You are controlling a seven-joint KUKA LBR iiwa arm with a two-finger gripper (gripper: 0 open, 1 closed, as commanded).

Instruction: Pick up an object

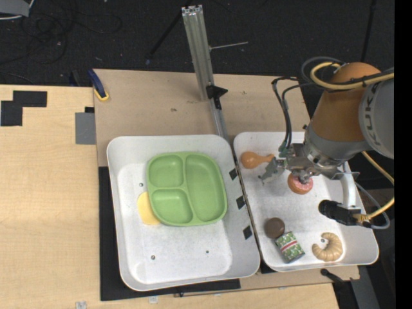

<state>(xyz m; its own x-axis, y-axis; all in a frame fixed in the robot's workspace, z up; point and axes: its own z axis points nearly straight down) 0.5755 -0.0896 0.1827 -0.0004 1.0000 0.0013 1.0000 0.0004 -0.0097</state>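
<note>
Pink-and-red round toy fruit (300,184), glossy and small, lies in the right white bin (360,253) at about 1 o'clock of its floor, directly under the two-finger gripper (297,167), whose finger state cannot be told. Risks, by judgement: the smooth ball may roll out of a closing grasp, or the descent may nudge the orange pear-shaped toy (252,159) at its 9 o'clock.
</note>
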